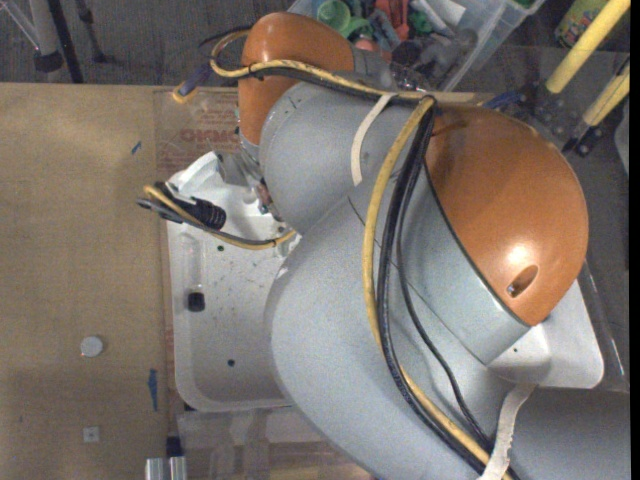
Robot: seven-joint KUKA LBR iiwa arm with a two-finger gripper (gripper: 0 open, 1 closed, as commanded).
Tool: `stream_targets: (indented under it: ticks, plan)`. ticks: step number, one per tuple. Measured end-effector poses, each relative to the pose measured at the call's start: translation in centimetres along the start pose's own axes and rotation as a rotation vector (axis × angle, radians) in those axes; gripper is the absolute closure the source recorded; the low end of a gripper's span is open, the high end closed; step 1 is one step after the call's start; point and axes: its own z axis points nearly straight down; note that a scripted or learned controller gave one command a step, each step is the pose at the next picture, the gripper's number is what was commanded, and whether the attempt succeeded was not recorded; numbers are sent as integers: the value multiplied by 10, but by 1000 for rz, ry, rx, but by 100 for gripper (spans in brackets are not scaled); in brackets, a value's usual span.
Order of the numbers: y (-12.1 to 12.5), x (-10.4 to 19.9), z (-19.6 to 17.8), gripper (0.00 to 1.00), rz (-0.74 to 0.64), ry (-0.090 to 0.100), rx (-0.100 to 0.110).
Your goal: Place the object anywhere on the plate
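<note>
My grey arm (400, 268), with its orange bands, covers most of the camera view and hides much of the bins. The wrist end reaches down over the far left part of a white bin (200, 368), where a bit of the gripper's (232, 168) grey body shows under the orange joint. A small dark object (195, 300) lies on the bin floor near its left wall, below and to the left of the gripper and apart from it. A tiny dark speck (231, 362) lies closer to the bin's near wall.
A yellow and black cable with a black connector (190, 210) loops out over the bin's left rim. Brown bench surface (80, 218) lies to the left. A clear tub of coloured toys (400, 8) stands at the back.
</note>
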Motion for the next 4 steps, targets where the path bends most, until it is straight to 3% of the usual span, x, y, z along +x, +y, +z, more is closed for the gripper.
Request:
stream_targets:
  ticks: [1,2,3,4]
  plan:
    - [-1,0,40,0,135,-5,4]
    - [0,2,29,100,137,4,3]
    - [-28,-77,38,100,-15,-1,0]
    - [-6,-139,36,100,-256,4,3]
